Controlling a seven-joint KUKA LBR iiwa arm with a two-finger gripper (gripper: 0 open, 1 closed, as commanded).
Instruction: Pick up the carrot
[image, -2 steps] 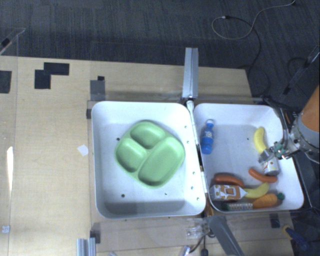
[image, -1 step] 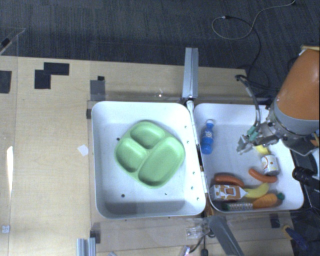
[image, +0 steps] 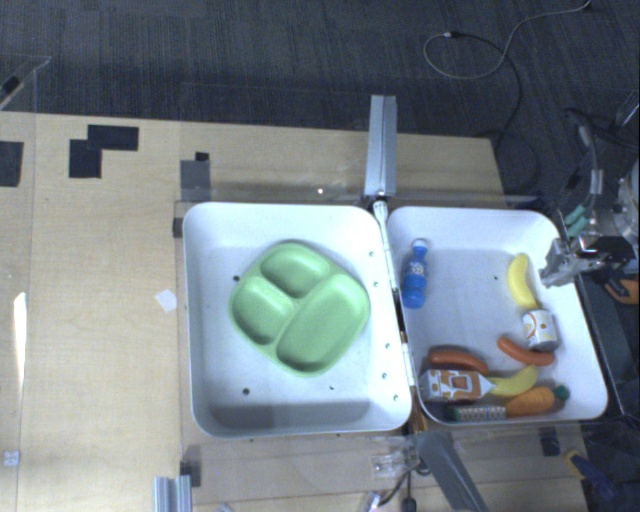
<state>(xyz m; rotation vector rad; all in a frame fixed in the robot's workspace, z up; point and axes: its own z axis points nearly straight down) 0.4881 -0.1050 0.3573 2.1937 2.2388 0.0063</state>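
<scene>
— What do you have in the left bin (image: 200, 300)?
— A green divided plate (image: 300, 306).
— And the right bin (image: 470, 225)?
— You've got a blue bottle (image: 415, 273), two bananas (image: 520, 281), a sausage (image: 524, 350), perhaps a small can (image: 540, 326).

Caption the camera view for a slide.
Gripper at the right bin's far edge; carrot lies at its near edge; green plate in the left bin.
</scene>
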